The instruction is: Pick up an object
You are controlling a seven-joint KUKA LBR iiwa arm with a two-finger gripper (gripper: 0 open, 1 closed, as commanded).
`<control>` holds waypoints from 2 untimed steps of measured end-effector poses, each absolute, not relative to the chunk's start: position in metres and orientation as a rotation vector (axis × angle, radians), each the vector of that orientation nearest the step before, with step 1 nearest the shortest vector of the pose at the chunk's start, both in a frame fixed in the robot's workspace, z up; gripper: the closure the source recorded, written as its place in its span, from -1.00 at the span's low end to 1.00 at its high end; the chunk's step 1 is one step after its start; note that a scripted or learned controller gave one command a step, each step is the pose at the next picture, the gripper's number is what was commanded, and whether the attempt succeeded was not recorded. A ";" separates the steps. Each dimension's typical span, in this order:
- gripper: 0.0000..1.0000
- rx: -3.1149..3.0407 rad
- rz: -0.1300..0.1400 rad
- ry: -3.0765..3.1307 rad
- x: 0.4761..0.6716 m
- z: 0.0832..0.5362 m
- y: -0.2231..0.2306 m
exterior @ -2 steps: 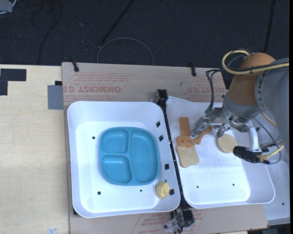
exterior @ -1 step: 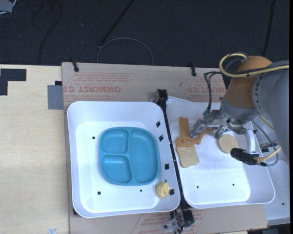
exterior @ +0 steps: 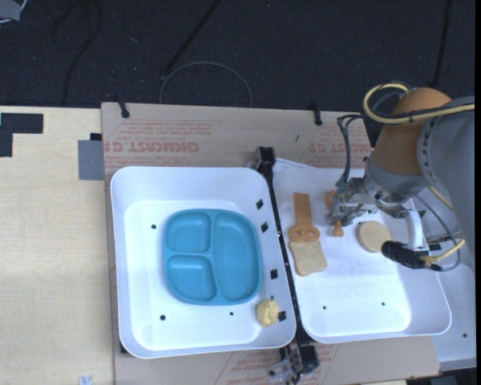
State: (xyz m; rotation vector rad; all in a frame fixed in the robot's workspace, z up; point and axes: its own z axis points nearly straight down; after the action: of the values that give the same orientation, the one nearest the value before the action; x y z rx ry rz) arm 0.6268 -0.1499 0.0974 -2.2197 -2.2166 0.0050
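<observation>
1. Right now the grey arm with its orange band (exterior: 405, 139) reaches in from the right and holds its hand (exterior: 342, 211) low over the upper part of the right-hand shallow white bin (exterior: 369, 311), presumably because the loose pieces on offer lie there.
2. Whether the hand is apart or together I cannot tell; the metal parts at its tip are small and dark against the arm, and nothing can be seen clamped there.
3. Just under and beside the tip sits a small orange piece (exterior: 337, 229), touching or nearly touching the hand; it looks like the likeliest target, though that is my judgement.
4. To the right of it lies a pale round disc like a biscuit (exterior: 373, 236), partly against the arm's cabling.
5. Toward the divider lie a narrow tan strip (exterior: 302, 208), an orange pretzel-shaped piece (exterior: 304, 233) and a light brown slab like toast (exterior: 309, 257), stacked end to end in a short column and well apart from the hand.
6. In the left-hand white bin (exterior: 136, 215) rests a blue plastic divided plate (exterior: 211, 257), with a small yellow lump (exterior: 267, 312) near the bin's lower right corner.
7. Both bins sit on a cardboard sheet (exterior: 184, 139) over the pale wooden desk (exterior: 40, 255), which keeps them side by side within reach.
8. No object is lifted yet, so the pick seems still at the approach or closing step.
</observation>
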 end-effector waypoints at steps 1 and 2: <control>1.00 -2.224 -0.001 -2.221 0.630 0.146 -0.158; 1.00 -2.224 -0.001 -2.220 0.623 0.192 -0.157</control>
State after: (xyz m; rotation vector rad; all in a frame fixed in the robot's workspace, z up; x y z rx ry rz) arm 0.6228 -0.1570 0.1920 -2.2242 -2.2196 -0.0008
